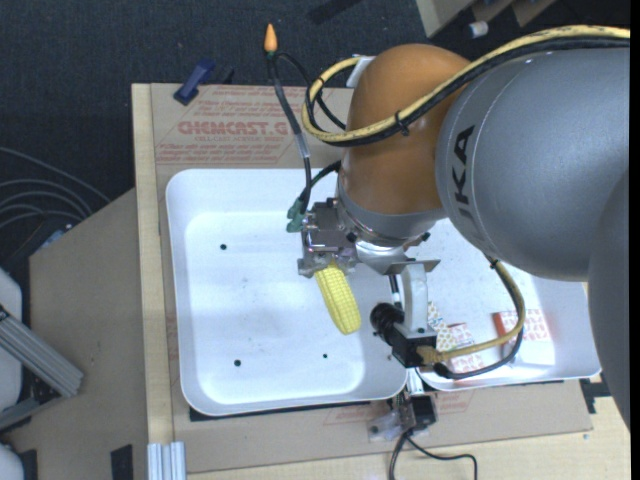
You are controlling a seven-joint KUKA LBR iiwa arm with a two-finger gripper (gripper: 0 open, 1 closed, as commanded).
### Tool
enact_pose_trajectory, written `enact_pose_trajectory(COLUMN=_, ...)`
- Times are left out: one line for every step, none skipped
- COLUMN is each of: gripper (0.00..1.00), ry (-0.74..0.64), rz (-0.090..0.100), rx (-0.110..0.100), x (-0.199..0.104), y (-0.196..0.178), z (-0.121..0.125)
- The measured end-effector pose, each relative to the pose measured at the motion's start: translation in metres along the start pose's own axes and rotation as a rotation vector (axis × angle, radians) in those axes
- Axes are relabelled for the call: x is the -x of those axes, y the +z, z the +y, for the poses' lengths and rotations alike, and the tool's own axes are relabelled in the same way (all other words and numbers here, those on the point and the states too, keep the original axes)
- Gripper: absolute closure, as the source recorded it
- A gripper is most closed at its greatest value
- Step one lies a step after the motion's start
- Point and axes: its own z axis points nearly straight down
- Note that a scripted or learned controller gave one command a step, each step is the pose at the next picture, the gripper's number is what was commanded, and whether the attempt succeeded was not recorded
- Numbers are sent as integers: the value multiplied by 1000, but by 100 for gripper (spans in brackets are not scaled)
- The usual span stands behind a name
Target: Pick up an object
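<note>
Over the left bin's (200,268) right side, the gripper (325,263) is clenched on a yellow corn cob (339,300), cob angling down-right.

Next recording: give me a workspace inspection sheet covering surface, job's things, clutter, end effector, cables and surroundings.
Surface: two shallow white bins side by side on a brown board; left bin, right bin largely hidden by the arm.
Job's things: yellow corn cob near the left bin's right edge, directly under the end effector; a grasp cannot be confirmed.
Clutter: red-and-white patterned items in the right bin.
End effector: over the left bin's right side; finger state unclear.
Cables: yellow cable looping over the arm; black cable running to the wrist.
Surroundings: dark carpet; blue object at the board's top corner.
</note>
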Motion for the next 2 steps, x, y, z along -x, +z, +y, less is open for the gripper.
enact_pose_trajectory(gripper=100, ry=2, rz=-1, rx=6, x=23, y=9, z=40)
enact_pose_trajectory(gripper=100, ry=0, rz=0, rx=6, x=-17, y=8, z=53)
